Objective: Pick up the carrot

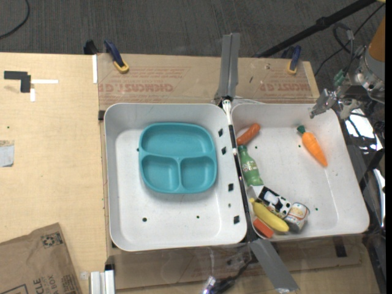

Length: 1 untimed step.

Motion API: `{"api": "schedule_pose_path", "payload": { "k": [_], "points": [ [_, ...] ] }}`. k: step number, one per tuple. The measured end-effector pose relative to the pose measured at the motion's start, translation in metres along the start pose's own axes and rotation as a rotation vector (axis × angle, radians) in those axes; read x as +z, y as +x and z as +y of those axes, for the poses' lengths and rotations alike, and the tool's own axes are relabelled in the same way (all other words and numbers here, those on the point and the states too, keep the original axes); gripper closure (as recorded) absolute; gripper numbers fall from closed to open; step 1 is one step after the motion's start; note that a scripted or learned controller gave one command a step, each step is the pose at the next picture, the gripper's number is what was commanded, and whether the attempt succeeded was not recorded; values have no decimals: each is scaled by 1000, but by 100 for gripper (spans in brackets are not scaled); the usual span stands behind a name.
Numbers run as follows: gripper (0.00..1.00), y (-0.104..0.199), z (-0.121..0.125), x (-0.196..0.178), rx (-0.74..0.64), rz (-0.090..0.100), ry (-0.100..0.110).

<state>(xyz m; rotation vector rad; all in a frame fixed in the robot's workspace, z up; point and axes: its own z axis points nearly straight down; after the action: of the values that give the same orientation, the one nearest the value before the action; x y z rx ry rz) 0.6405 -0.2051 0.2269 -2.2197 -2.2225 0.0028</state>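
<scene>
camera view gives me the carrot (313, 148) lying alone on the floor of the right-hand bin (343, 216), in its upper right part, green tip toward the back wall and orange body slanting down toward the near right. the gripper (326, 103) hangs at the bin's top right corner, above the rim and apart from the carrot; how wide its fingers stand i cannot tell, since they blur into the metal around them, and i see nothing between them.

what worries me from here: the carrot sits near the right wall, so a straight descent could clip the rim or wall before the tips reach it. it is tapered and smooth, so i judge a pinch across the thin end would squirt it sideways; a pinch not squared to its slant would roll it.

a second orange item (248, 133) lies by the divider, beside a green bottle (249, 166), with a banana (271, 218) lower down. if the program goes by colour, i fear it picks the wrong one.
</scene>
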Motion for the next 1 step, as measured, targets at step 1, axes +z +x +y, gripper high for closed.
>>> {"api": "schedule_pose_path", "payload": {
  "k": [1],
  "points": [
    [0, -10, 2, 133, 45, 7, -6]
  ]
}}
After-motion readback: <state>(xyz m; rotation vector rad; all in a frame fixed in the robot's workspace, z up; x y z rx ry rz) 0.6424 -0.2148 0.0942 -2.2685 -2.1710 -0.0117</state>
